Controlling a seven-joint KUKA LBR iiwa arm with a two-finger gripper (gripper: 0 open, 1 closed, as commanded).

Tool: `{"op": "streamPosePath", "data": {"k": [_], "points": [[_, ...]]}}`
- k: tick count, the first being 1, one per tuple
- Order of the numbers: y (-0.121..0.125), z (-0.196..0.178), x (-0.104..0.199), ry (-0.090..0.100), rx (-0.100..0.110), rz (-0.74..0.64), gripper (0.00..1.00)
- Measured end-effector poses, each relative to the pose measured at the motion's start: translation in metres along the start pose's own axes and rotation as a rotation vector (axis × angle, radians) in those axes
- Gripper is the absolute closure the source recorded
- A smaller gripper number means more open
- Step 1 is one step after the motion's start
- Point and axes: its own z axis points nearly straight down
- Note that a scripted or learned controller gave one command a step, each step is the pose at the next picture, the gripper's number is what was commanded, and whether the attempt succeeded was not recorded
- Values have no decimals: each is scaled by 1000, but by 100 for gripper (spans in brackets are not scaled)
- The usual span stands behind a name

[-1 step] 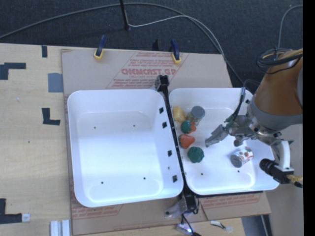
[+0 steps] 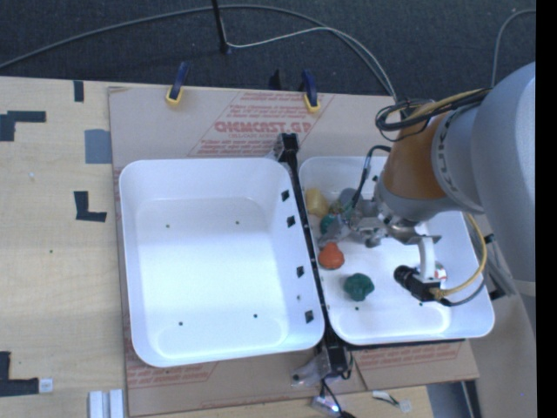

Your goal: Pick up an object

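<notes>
Gripper (image 2: 348,220), state not clear to me, sits low in right bin (image 2: 461,320) near teal object (image 2: 330,225); descend straight and centre on it, clear of orange ball (image 2: 330,256).

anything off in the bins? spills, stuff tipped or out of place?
Nothing stands out. The orange object, green object, a yellow one and a teal one all lie inside the right bin, clustered near its left wall by the pincer. Both bins sit level and look undamaged.
</notes>
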Motion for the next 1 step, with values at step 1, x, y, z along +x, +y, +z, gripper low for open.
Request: {"op": "streamPosePath", "data": {"k": [1], "points": [[50, -1, 5, 0, 1, 1, 0]]}}
